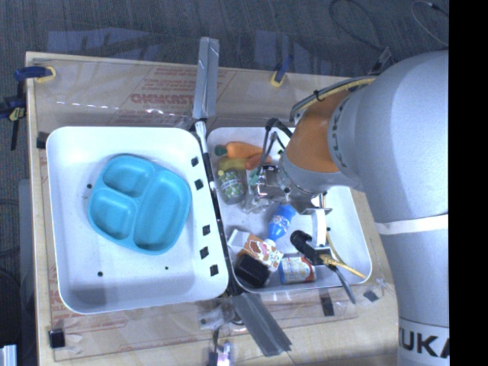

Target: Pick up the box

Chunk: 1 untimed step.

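A pale wooden counter (114,82) stands on a dark grey carpeted floor (152,6), its top covered by a clear sheet that catches glare and shows reversed red lettering. Blue clamps (30,73) grip its left edge and far edge, and thin cables (358,10) loop across the floor beyond it.

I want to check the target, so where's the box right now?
The box lies near the front of the right bin, between a black block and a can.
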Each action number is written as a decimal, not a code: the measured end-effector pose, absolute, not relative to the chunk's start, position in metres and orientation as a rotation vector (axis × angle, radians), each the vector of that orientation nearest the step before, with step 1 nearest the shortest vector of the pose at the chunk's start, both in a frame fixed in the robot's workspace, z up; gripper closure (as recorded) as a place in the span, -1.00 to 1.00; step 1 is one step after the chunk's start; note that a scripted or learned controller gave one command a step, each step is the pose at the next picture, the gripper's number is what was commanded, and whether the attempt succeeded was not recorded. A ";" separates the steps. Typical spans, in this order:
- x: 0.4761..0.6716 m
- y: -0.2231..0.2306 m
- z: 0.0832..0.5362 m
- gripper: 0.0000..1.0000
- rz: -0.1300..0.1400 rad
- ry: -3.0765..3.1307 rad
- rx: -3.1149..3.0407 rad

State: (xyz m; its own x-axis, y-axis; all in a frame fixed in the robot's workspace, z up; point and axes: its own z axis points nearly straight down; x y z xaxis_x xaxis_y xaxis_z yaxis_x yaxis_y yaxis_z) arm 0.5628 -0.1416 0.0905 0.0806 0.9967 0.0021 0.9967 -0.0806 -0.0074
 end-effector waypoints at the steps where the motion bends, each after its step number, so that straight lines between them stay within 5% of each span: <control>1: 0.596 -0.099 0.091 -1.00 0.004 -2.069 -2.358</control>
State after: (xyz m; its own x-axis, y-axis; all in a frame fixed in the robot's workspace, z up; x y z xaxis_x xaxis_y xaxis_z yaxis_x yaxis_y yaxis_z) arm 0.5963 -0.0985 0.0911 0.1300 0.9915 0.0010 0.9915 -0.1300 -0.0048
